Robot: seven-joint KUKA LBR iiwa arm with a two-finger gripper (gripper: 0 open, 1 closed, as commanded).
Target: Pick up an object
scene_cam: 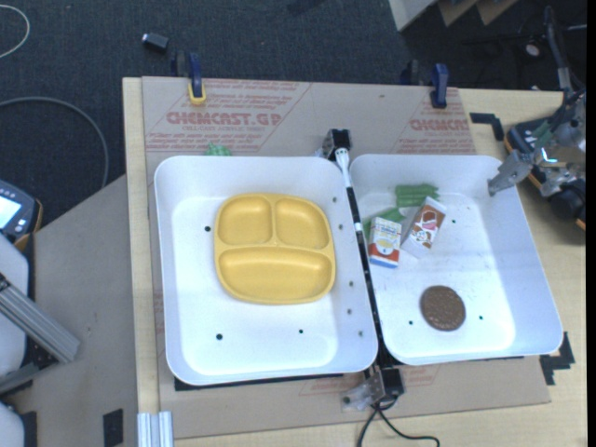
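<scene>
My left bin (186, 277) carries a yellow divided plate (275, 248) at its centre. In my right bin (521, 277), a brown round cookie (442, 307) lies toward six o'clock, two small cartons (386, 238) (426, 225) sit toward ten o'clock, and a green packet (415, 194) sits at eleven. My gripper (521, 161) hangs at the bin's two o'clock rim, fingers spread, holding nothing.
</scene>
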